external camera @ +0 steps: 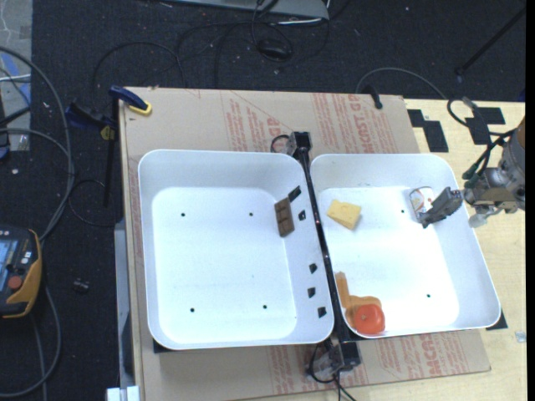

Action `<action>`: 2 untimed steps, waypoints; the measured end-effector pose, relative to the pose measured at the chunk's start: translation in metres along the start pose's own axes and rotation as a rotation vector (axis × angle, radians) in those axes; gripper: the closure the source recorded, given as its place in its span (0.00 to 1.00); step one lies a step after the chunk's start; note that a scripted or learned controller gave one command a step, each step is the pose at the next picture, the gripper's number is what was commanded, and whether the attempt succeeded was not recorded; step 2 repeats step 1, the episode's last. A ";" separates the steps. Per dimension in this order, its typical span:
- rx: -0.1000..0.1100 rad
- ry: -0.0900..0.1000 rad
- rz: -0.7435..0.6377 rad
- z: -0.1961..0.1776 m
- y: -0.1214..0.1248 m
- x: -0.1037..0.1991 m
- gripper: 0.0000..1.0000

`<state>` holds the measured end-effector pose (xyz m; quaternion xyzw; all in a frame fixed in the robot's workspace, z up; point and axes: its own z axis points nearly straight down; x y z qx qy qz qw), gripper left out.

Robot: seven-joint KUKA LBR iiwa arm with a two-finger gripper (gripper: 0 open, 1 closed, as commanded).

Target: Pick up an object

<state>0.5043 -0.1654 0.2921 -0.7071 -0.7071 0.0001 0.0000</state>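
We see two shallow white plastic bins side by side on a brown cardboard-covered bench (226, 124), the left bin (167, 174) and the right bin (476, 299) meeting along a dark central divider. The grey arm comes in from the right, and its dark two-finger gripper (436, 210) hangs over the upper right part of the right bin, just beside a small white and red object (419, 198) that lies near the bin's far right wall; we cannot tell whether the gripper touches it. A pale yellow wedge-shaped block (344, 214) rests in the upper left part of the same bin, well apart from the gripper. An orange-red round object with an orange handle (363, 310) sits in that bin's near left corner. A small brown rectangular block (284, 218) lies in the left bin near its right wall.
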 end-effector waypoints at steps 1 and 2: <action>0.000 0.000 0.001 0.001 -0.008 -0.008 0.00; 0.000 0.000 0.001 0.001 -0.008 -0.008 0.00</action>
